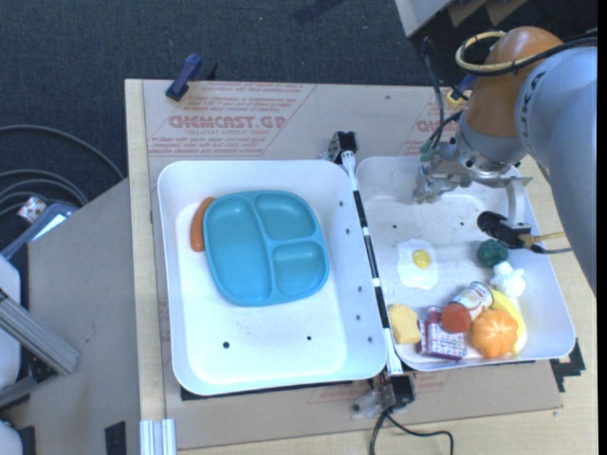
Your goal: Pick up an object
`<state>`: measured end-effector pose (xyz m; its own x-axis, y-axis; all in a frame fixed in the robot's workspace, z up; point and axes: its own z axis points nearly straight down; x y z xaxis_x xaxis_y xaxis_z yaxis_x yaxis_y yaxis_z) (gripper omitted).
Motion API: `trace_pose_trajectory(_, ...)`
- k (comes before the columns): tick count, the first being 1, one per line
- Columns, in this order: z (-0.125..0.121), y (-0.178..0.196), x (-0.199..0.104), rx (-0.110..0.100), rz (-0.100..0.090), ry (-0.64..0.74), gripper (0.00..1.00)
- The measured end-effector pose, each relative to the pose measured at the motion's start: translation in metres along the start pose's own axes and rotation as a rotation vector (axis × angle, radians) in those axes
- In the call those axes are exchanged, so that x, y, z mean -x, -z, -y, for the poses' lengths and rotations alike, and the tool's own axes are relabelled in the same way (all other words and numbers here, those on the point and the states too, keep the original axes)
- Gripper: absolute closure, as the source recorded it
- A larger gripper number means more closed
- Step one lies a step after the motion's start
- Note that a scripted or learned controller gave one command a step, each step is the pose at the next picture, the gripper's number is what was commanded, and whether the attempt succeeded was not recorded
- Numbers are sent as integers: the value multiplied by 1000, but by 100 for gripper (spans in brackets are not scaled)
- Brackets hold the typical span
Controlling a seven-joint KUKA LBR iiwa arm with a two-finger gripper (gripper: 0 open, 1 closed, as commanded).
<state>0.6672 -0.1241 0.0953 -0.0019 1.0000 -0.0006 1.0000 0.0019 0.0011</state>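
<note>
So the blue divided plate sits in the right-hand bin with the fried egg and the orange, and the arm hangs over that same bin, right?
Not quite. The camera view shows the blue divided plate in the left bin, apart from the food. The fried egg and the orange do lie in the right bin, and the arm does hang over that bin.

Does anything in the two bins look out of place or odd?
Slightly. In the left bin, an orange item lies half hidden under the tilted blue tray. In the right bin, the toy food is crowded into the near corner, with the fried egg apart. Nothing looks spilled or broken.
</note>
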Motion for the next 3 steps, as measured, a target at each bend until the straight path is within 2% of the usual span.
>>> trace_pose_trajectory(1,0,0,0,0,0,0,0)
trace_pose_trajectory(2,1,-11,-33,-4,-2,-1,0)
trace_pose_trajectory(3,1,-10,-29,-3,-1,-2,0)
